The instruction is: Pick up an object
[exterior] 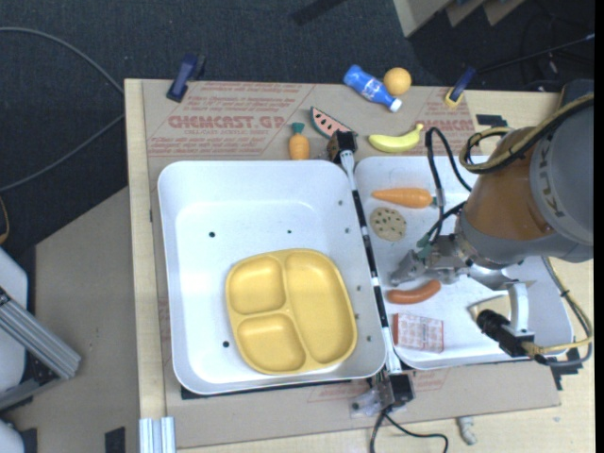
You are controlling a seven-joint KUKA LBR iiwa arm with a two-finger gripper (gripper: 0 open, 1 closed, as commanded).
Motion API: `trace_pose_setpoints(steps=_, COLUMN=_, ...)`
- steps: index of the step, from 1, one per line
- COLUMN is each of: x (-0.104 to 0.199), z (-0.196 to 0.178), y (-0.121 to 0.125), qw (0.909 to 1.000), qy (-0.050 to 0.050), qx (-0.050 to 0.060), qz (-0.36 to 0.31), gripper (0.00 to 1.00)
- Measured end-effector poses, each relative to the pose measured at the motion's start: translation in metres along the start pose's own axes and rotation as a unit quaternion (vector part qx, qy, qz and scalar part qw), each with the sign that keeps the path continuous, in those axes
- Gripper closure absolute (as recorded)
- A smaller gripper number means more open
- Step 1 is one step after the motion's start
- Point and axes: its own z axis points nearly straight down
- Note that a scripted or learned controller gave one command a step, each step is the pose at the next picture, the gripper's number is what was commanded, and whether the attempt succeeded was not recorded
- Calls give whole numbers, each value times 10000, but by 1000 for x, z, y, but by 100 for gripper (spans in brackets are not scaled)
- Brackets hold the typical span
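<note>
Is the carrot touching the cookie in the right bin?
Apart. The camera view shows white bin floor between the carrot and the cookie just below it in the right bin.

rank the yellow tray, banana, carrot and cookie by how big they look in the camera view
1. yellow tray, by far the largest
2. banana and carrot, similar in length, too close to rank
3. cookie, smallest

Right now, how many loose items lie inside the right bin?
4: carrot at the far end, cookie below it, sausage by the gripper, red-and-white packet nearest. The arm may hide more.
</note>
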Motion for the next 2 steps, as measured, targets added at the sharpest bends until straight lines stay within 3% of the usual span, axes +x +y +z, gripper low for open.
trace_pose_setpoints(steps=1, x=-29, z=-1, y=69, qw=10000, qy=-10, qx=-15, qz=-2, gripper=0)
trace_pose_setpoints(steps=2, x=-15, z=0, y=12, qw=10000, qy=-2, qx=-1, qz=4, gripper=0)
